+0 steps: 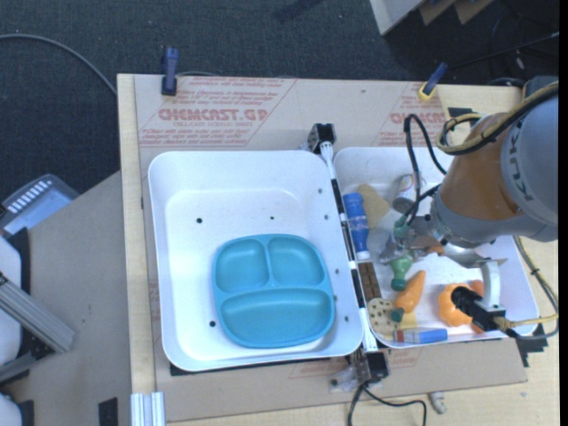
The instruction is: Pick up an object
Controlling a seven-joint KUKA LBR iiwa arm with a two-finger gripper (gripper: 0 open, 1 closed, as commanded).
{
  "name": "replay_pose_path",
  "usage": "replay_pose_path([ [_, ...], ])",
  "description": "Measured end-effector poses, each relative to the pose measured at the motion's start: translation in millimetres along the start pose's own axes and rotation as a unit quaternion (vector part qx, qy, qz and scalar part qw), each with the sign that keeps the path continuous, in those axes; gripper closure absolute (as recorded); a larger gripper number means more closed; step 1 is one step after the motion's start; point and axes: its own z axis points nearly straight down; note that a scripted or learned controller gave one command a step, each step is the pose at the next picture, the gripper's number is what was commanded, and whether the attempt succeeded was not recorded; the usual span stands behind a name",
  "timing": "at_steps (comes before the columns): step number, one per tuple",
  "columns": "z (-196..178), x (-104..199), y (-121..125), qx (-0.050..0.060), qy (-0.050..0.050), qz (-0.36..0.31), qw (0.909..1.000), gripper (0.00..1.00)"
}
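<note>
Grey-and-orange arm's gripper [404, 238], finger state unclear, hovers just above the orange plastic carrot [410, 292], which lies slantwise.

The pale wooden bench [231, 114] (red lettering printed along its far edge) carries two shallow white plastic bins side by side: the left bin [177, 238] towards its left edge, the right bin [377, 162] towards its right edge.
</note>
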Motion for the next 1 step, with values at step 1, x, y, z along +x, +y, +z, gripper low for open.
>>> replay_pose_path([
  [1,-122.9,93.3,40.4,0.0,0.001,-0.001,1.0,1.0],
])
